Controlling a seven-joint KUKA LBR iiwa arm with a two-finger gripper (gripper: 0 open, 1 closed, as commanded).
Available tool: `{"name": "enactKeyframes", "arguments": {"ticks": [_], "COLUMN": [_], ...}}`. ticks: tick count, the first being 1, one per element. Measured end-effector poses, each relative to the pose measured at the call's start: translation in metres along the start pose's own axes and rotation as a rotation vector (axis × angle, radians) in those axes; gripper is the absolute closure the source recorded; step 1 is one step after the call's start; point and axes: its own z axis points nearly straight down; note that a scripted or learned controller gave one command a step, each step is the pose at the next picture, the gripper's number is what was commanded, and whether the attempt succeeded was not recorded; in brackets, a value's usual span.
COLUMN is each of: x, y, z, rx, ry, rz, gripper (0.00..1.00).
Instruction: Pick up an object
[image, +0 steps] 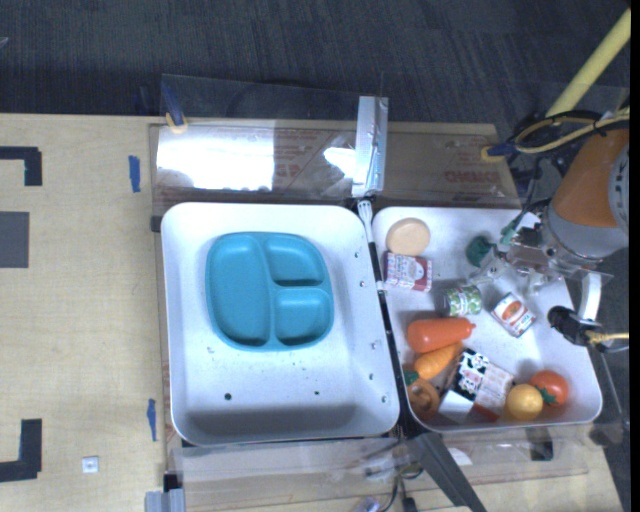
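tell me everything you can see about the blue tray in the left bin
The blue tray is a teal, rounded-corner divided plate that looks like matte plastic. It has three compartments: one tall section on its left side and two smaller ones stacked on its right. It lies flat and right side up on the floor of the left bin, toward the bin's far half and roughly centred side to side. Nothing lies in its compartments, and nothing besides the bin floor touches it.

Claw (522, 256) over right shallow white bin (590, 395) of toy food; blue plastic divided tray (268, 290) in left white bin (190, 330).
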Motion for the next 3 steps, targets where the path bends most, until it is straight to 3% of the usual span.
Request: {"name": "enactKeyframes", "arguments": {"ticks": [1,2,3], "x": [-0.023,-0.006,-0.019], "y": [-0.079,-0.027,-0.064], "z": [0.007,0.009,-0.01], "rx": [-0.002,-0.001,0.009], "ry": [0.012,0.005,0.005], "rz": [0.003,0.042,0.327], "gripper": [0.0,0.0,0.0]}}
